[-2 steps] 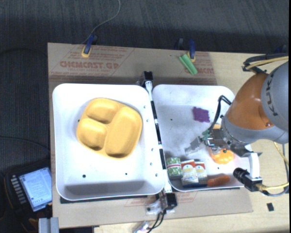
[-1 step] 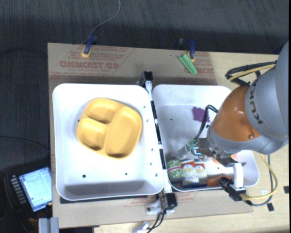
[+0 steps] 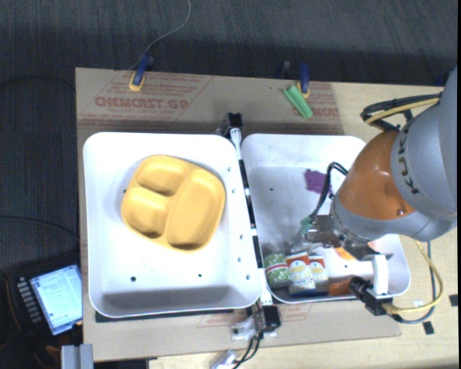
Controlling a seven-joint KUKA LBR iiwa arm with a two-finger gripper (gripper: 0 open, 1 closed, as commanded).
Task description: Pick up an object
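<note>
A large yellow, smooth, three-lobed plastic tray shape (image 3: 174, 201) lies left of the frame's centre, in the middle of the left white bin, its rounded lobes facing up. In the lower right of the frame, along the near wall of the right bin, small packaged items crowd together: a green-topped packet (image 3: 276, 268) and a white packet with red and orange print (image 3: 306, 271) touching it. A small purple piece (image 3: 315, 180) lies higher up, apart.

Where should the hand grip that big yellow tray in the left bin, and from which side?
Probably the yellow tray by its outer rim, from straight above: it lies flat mid-bin, apart from the left bin's walls, and its three rounded lobes look too broad to span. The nearest rim faces the arm.
</note>
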